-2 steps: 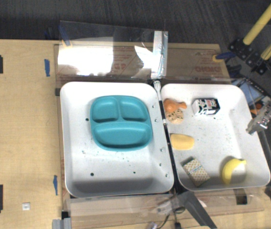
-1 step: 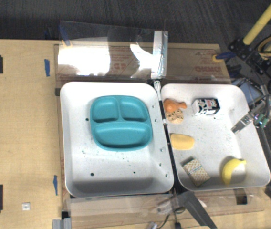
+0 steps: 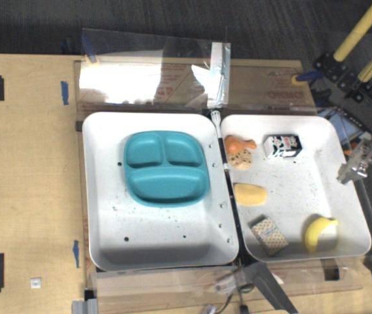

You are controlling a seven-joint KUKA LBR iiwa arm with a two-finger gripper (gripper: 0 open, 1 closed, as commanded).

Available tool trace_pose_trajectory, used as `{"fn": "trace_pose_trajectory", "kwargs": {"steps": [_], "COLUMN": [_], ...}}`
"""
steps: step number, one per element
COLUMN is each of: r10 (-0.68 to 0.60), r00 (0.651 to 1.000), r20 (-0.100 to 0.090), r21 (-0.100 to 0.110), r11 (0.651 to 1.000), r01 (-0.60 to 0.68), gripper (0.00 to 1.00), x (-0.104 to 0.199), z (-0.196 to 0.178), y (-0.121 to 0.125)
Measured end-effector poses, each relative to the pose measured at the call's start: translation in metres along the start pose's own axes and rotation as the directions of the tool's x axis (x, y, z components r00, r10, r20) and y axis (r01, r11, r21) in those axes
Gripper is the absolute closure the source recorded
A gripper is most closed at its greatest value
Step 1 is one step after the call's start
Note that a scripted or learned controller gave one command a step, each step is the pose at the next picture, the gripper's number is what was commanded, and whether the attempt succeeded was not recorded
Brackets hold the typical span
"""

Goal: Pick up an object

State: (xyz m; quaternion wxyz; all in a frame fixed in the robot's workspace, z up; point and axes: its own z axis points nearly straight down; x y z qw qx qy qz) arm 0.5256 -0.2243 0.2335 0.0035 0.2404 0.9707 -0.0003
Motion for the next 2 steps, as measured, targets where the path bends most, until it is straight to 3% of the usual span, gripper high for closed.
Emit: {"fn": "trace_pose_trajectory", "kwargs": {"steps": [1,2], "r10": [-0.28,-0.549], "r00": [0.96,0.836], "r20": [-0.004,-0.003], "r21": [-0.002,-0.003], "r11": [0.96,0.836], "r01": [0.28,0.549], "gripper": [1.0,1.0], "x": [0.015,0.04], "z": [0.01,-0.005], "y": [-0.007,-0.02]}}
